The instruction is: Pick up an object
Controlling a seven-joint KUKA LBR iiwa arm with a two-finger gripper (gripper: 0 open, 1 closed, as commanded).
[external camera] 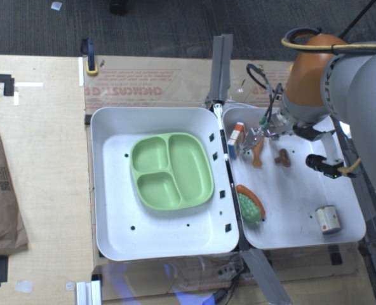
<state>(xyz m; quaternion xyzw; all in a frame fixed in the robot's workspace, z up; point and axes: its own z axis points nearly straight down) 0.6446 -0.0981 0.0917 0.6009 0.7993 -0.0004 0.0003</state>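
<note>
Gripper: low over the far left part of the right bin. Whether it is open or closed cannot be told. Nothing is seen held.

Orange-brown piece: on the bin floor just beside the gripper, on its near side; contact cannot be told. Small brown piece: near it, to the right, apart. Striped tube: against the bin's left wall. Carrot: further forward along that wall. Small can: towards the near right corner, well apart.

Left bin: holds a green divided plate.

Desk: a paper bag at its left edge.
</note>
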